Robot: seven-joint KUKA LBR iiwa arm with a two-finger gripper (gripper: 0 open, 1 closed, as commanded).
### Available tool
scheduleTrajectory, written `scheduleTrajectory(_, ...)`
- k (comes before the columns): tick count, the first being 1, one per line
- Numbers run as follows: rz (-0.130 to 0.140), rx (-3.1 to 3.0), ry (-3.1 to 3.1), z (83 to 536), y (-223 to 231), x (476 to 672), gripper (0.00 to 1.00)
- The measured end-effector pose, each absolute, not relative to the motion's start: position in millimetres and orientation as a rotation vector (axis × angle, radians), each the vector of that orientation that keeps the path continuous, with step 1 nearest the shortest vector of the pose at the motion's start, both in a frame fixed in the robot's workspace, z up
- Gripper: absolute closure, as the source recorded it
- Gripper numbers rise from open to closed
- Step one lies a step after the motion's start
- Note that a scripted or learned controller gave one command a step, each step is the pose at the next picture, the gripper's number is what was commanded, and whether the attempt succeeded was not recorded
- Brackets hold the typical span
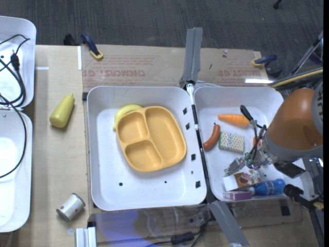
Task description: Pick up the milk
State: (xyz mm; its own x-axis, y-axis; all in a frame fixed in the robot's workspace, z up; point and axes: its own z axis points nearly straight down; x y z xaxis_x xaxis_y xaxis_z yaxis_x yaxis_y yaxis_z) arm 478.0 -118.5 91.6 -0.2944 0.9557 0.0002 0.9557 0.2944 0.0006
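A small metal can (70, 206) is seen lying on its side on the tabletop (56, 153), nearest the camera at the lower left, with a yellow squeeze bottle (62, 111) lying farther back on the same side. Two shallow white bins are set side by side. In the left bin (103, 179) a yellow divided plate (150, 137) is laid, with a yellow rounded piece tucked under its far-left edge. In the right bin (205, 107) an orange carrot (234, 119), a brown sausage (211, 137), a small speckled green box (232, 142), a blue bottle (269, 187) and the milk (243, 179) are held. The milk is shown as a small white carton with reddish-brown print, lying flat near the bin's front wall, its long axis running roughly left to right, just behind the blue bottle. The gripper (251, 158) is positioned just above the carton's far edge; whether it is open or closed cannot be told.
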Motion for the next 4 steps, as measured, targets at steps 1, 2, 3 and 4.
scheduleTrajectory(1,0.002,1.873,2.523,100.2,-119.7,478.2,1.0)
scheduleTrajectory(2,0.0,1.163,2.916,191.4,-65.8,478.6,1.0)
scheduleTrajectory(3,0.0,0.852,3.021,357.5,-49.4,479.3,1.0)
scheduleTrajectory(4,-0.001,0.858,3.019,360.6,-100.6,479.0,1.0)
